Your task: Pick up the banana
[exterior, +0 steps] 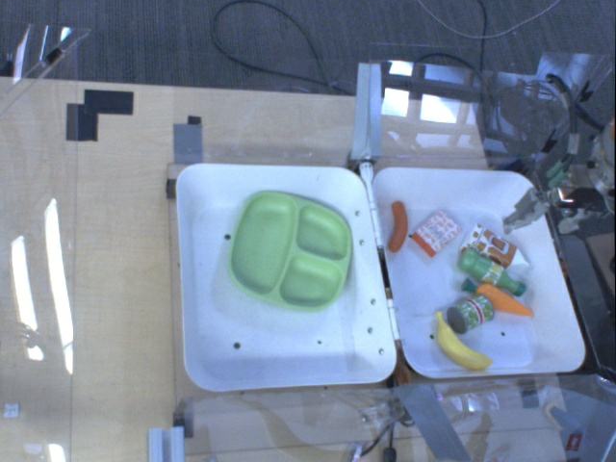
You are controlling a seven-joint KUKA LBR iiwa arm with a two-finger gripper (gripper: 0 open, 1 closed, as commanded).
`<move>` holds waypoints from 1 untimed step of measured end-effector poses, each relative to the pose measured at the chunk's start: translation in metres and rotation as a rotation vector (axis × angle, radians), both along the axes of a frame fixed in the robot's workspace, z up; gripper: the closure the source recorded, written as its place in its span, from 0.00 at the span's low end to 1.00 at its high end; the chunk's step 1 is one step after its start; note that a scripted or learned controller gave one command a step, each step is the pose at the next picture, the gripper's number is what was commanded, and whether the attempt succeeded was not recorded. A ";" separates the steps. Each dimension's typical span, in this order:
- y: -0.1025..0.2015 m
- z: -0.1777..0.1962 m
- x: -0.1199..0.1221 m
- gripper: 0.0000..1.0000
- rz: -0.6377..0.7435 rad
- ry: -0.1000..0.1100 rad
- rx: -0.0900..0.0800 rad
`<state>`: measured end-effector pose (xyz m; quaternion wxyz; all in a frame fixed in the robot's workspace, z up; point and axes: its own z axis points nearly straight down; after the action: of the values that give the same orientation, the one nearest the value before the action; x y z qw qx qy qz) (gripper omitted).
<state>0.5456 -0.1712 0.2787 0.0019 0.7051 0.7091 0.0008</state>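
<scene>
Yellow against the white plastic, the banana (461,344) lies near the front edge of the right bin (568,349), just left of that edge's middle. We see its upper end touching, or nearly touching, a small green-labelled can (470,313) lying on its side. An orange carrot (505,301) sits just beyond the can, a green bottle (492,272) behind that, and a brown-and-white carton (493,245) and a red-and-white packet (435,232) further back. A sausage (397,226) lies along the bin's left wall. The left bin (197,349) carries a green divided plate (290,249).

The gripper (527,210) sits at the right bin's back right corner, well apart from the banana; we cannot tell how it is set from this view, and we see nothing in it.

We judge the approach not yet begun. The main risk is the can: a descent aimed at the banana's upper end could land on the can or pinch both, so the free lower end is safer. That end lies near the front wall, which could block one side of the grasp. The curved, smooth skin may also slip out of a closing grip.
</scene>
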 end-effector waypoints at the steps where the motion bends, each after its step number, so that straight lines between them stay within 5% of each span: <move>1: 0.017 -0.168 -0.044 0.00 0.005 -0.022 -0.008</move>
<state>0.5016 -0.1543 0.1108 0.0125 0.7032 0.7108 0.0058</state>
